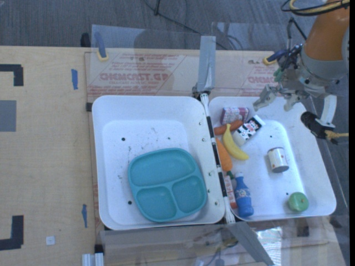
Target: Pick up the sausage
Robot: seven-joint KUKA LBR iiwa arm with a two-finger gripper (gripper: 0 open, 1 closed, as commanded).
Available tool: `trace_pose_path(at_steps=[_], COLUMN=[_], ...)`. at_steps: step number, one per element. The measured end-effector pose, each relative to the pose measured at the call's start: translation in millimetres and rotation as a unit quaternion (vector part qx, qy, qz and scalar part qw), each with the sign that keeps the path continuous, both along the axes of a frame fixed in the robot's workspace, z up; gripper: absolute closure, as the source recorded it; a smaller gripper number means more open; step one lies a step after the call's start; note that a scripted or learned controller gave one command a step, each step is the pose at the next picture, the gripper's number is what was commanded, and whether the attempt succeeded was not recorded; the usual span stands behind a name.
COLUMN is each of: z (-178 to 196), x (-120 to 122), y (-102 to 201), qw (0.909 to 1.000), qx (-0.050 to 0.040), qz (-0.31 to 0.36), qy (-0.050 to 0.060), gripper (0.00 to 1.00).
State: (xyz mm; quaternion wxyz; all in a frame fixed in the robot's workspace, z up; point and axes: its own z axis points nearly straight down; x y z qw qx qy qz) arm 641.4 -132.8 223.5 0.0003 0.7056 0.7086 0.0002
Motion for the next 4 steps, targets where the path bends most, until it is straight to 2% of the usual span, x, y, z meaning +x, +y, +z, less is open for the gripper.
trace_pose_path(at_steps=[1,2,3,4], z=[-137,-136,-134,-134], x=[22,-11,-50,-75], y=[8,7,33,8], qw=[1.0,0.9997,0.985,0.9925], qx=[0.0,-0.0004,-0.0013,-0.0007], qz=[0.007,0.025,0.173,0.122], qy=[0.0,-0.003,-0.005,-0.005], gripper=[0.0,0.0,0.0,0.0])
